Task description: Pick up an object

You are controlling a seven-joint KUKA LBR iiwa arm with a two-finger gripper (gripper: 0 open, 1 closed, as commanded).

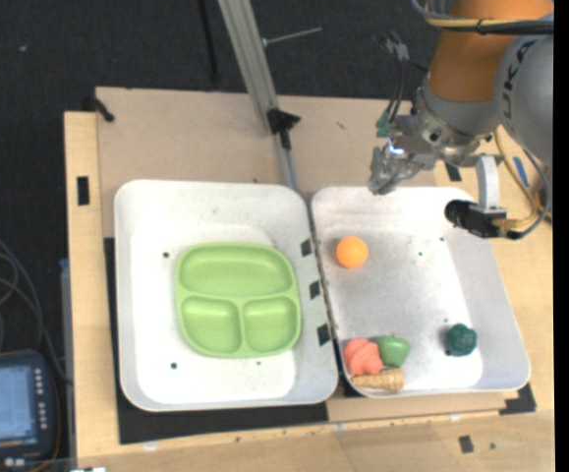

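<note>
Objects for picking lie in the right shallow white plastic bin [481, 293], five in all. One round orange ball [352, 253] sits alone toward the bin's upper left. One dark green knobbly lump [460, 339] lies near the right wall. Three more crowd the lower left corner: a coral-pink soft-looking piece [362, 356], a small bright green piece [394, 349] touching it on the right, and a pale tan ridged piece [384, 380] just below both, against the bin's rim.

The left shallow white plastic bin [146, 293] holds one lime green plastic tray [237, 298] with three compartments, one long at the top and two smaller below.

The grey arm with its orange band [481, 37] reaches in from the right. Part of the lettering "KUKA" can be read on its grey housing at the frame's edge. Its gripper [387, 177] hangs over the far rim of the right bin, well apart from the orange ball and touching none of the objects. How its jaws stand cannot be told at this size, and nothing can be made out between them.

A small screen [4, 398] sits at the lower left; its writing is too small to read.
</note>
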